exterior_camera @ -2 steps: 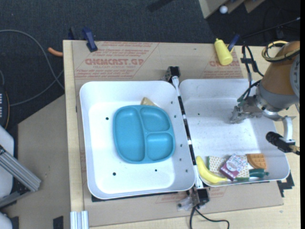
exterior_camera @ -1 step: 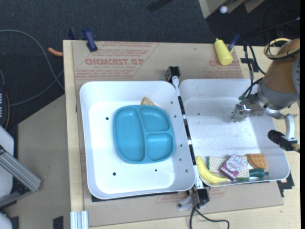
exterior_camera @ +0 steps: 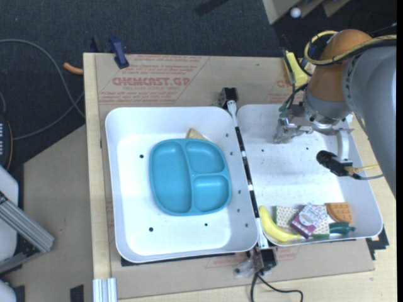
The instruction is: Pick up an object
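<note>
Camera view looks down on a brown desk (exterior_camera: 189, 74) over dark carpet (exterior_camera: 126, 11). A blue plate (exterior_camera: 189, 175) sits in the left bin (exterior_camera: 126, 143). A banana (exterior_camera: 277, 230) and snacks (exterior_camera: 312, 219) lie in the right bin's (exterior_camera: 283, 168) near corner. Whether the jaws are open, I cannot tell.

Blue clamp (exterior_camera: 118, 51) on the bench's (exterior_camera: 164, 74) far edge
</note>
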You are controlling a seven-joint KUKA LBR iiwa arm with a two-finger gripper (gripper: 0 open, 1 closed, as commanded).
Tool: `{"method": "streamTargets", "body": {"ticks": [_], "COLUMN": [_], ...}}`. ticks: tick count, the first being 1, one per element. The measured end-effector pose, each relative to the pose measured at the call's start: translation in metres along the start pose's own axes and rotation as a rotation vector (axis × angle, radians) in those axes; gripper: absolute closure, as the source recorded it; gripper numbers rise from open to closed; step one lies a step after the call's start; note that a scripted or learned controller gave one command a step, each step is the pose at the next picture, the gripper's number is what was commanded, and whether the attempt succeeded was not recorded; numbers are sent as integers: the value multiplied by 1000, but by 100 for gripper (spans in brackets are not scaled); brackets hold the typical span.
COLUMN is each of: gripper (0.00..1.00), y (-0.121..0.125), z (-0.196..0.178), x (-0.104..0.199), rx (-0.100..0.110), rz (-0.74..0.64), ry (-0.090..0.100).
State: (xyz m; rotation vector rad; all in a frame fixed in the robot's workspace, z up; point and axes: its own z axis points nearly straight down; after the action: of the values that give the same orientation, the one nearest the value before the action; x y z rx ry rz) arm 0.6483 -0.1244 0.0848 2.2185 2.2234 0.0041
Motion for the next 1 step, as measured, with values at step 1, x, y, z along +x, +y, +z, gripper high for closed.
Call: {"method": "streamTargets", "body": {"ticks": [1], "gripper": [100], "y": [17], "z": [0], "x": [27], "rx": [0], "rz": [0], "ry": [-2]}}
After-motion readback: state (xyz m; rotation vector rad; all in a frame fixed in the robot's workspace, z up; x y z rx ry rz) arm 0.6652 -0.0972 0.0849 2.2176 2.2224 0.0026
